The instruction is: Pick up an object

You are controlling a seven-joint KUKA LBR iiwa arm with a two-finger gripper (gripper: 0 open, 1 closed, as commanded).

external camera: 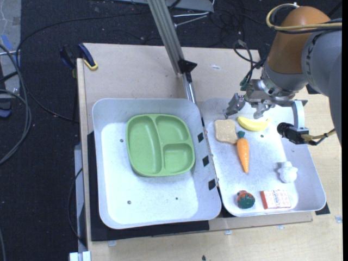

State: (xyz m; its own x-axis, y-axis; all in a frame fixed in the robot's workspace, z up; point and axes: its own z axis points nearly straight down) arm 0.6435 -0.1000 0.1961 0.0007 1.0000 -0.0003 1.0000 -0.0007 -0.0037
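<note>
From the overhead camera I see the right bin [310, 173] carrying several small items: a yellow banana [253, 124] lying curved at the far end, a tan slice of bread [224, 131] just beside it to the left, and an orange carrot [243, 153] with a green top, its top end touching the bread's corner. Nearer me sit a white crumpled object [287, 172], a red and white box [277, 198] and a small round red and green item [245, 199]. The left bin [109, 200] bears a green divided plate [161, 144]. My gripper [246, 107] hangs over the far end of the right bin, just above the banana, its two fingers spread apart with nothing between them. The arm's [304, 42] upper part is cut off at the right edge, and I cannot tell whether a fingertip touches the banana.
</note>
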